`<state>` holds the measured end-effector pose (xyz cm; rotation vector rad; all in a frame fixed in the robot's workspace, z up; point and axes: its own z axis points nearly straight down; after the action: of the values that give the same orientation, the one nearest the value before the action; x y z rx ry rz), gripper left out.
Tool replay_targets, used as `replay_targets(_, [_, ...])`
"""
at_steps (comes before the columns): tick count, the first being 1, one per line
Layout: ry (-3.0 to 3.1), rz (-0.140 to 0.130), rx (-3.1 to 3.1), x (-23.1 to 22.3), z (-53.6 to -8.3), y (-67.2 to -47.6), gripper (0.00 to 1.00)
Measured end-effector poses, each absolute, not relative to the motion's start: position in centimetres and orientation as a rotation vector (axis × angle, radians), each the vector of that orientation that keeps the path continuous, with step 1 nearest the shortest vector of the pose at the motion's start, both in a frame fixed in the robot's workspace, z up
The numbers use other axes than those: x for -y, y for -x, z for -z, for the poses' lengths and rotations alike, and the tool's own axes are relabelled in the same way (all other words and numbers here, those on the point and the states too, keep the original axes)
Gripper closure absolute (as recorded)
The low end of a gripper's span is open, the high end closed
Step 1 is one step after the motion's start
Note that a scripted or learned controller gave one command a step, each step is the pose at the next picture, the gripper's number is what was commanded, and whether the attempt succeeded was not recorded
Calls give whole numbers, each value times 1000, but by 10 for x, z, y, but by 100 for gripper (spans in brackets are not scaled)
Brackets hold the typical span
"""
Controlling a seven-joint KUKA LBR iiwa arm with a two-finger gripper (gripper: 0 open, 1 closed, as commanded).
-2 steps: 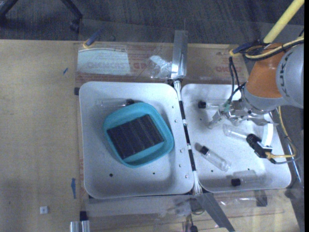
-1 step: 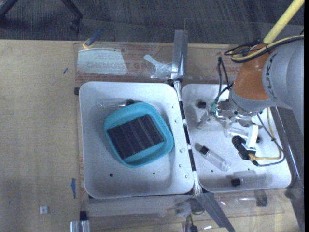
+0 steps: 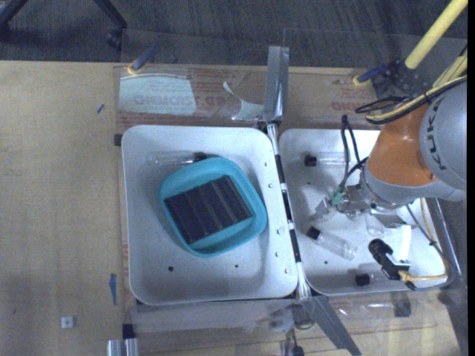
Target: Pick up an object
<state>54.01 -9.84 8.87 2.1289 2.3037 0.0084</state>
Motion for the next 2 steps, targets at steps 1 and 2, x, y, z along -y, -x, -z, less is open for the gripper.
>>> replay_targets(1, [-2122,-11,-2310,111,-89,-528,0])
replay_targets(2, [-2229,-9,-2203,104,-89,-596,0])
